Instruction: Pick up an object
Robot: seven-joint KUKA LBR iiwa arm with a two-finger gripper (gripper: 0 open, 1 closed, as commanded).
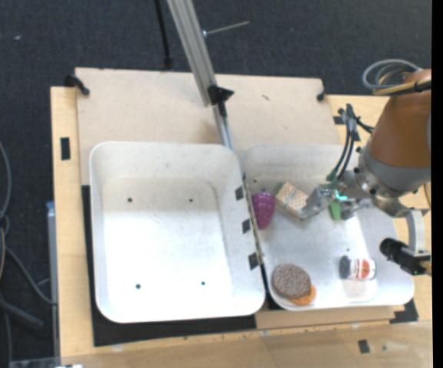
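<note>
Claw (pixel 311 208) prob. touching beige block (pixel 290 196)

Even, bright overhead light washed out the white bins (pixel 168 228) at frame centre, shadows stayed faint, the dark floor (pixel 53 21) looked grainy, and detail was soft throughout.

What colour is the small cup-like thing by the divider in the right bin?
Purple, clearest in the camera view.

Right bin contents: four objects.
Tan speckled block (pixel 291 197) near the bin's upper middle, tilted; purple cup-like item (pixel 263 208) at the left wall; round brown disc on orange (pixel 293 282) at the front edge; small red-white-grey item (pixel 357 268) front right.
</note>
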